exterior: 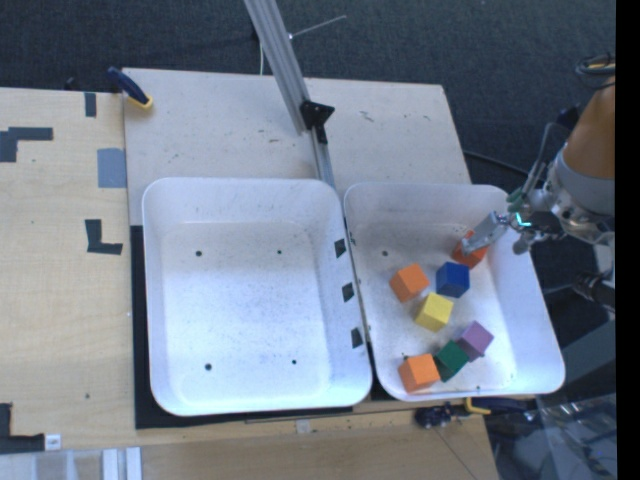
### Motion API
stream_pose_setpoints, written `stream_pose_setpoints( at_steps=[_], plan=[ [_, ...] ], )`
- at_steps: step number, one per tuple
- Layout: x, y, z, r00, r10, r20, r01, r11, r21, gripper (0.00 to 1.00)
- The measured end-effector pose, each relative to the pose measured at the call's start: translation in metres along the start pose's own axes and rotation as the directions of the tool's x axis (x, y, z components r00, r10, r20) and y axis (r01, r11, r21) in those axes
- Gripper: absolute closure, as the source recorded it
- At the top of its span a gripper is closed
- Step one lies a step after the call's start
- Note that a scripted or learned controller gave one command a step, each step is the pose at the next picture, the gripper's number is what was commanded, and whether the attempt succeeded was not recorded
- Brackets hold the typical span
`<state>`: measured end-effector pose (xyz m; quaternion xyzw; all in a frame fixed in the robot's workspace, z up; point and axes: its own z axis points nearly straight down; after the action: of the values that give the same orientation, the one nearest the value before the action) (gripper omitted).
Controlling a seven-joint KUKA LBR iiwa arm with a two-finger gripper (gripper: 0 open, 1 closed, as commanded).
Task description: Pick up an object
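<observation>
The right bin (530,318) holds several small blocks. An orange cube (408,282), a blue cube (452,279) and a yellow cube (435,312) sit close together near its middle. A purple block (477,339), a green block (454,357) and a second orange cube (419,371) lie near the front wall. A red-orange block (470,254) lies by the right wall, partly hidden. My gripper (497,230) reaches in from the right, low over the bin and right at that red-orange block. Whether it touches the block is unclear.
The left bin (160,268) stands beside the right one, their rims touching. A slanted metal bar (285,58) runs down from the top to where the bins meet. A blue-and-yellow tool (130,86) lies on the bench at the top left.
</observation>
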<state>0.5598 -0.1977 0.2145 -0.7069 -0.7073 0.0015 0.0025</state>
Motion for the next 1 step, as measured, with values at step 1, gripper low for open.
stream_pose_setpoints(
  at_steps=[1],
  plan=[
    [0.0001,0.001,-0.0024,1.0,-0.001,0.001,0.001,1.0,-0.004,0.0]
  ],
)
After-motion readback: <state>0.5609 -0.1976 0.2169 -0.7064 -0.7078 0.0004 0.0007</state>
